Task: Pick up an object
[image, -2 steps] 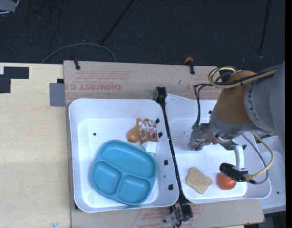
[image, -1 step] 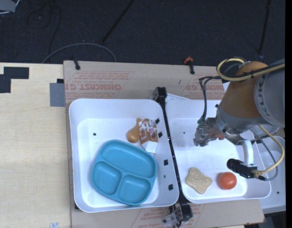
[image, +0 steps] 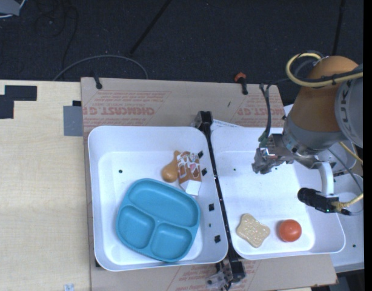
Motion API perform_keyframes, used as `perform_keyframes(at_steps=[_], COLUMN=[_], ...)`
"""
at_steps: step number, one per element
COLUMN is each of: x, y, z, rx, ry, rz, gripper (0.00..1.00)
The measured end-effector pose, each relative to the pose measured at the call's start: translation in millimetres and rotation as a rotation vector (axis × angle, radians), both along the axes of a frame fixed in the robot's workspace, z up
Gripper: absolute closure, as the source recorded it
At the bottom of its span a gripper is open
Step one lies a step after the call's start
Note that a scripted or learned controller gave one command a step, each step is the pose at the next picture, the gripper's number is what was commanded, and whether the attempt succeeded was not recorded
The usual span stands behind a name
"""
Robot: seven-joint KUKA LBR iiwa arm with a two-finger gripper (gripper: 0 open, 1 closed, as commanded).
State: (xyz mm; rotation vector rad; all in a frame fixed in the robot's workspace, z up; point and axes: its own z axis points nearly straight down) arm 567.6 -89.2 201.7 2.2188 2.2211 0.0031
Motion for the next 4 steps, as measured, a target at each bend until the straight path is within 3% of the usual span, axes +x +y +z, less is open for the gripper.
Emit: perform_keyframes(at_steps=[1, 2, 4], x=[0, 6, 38], y=[-1, 53, 165], z=[13, 5, 26], rx=[0.000, 0.003, 0.002], ry=[0.004, 0.007, 0.004], rz=[-0.001, 0.003, 0.004], gripper=[1.00, 1.00, 1.00])
